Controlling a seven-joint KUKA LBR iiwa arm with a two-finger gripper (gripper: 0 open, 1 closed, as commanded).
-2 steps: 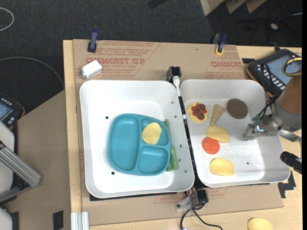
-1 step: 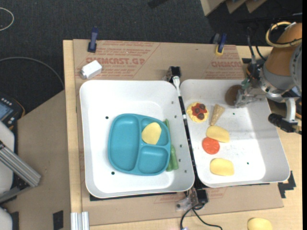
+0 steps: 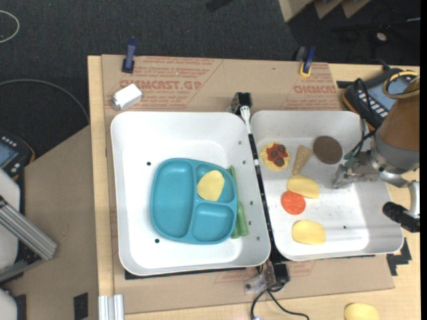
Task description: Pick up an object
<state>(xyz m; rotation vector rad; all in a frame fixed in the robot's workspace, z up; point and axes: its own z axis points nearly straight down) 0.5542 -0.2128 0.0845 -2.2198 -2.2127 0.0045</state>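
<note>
Two white bins side by side, with the arm's gripper low inside the right one.

Left to right: the left bin (image 3: 127, 179) holds a teal divided tray (image 3: 175, 205) with a pale yellow piece (image 3: 211, 186) in its upper right compartment and a green strip (image 3: 238, 215) lying along the tray's right edge. The right bin (image 3: 347, 245) carries a small pizza-like toy (image 3: 275, 155) near its upper left, a tan cone-shaped piece (image 3: 301, 158) just beside it, a yellow oblong piece (image 3: 303, 187), a red round piece (image 3: 293, 203) touching the oblong piece's lower edge, another yellow piece (image 3: 308, 231) toward the front, and a brown round piece (image 3: 327, 149) near the back wall. The gripper (image 3: 345, 176) sits just right of the yellow oblong piece and below the brown one; whether its fingers are apart or together cannot be told, and nothing is seen between them.
</note>
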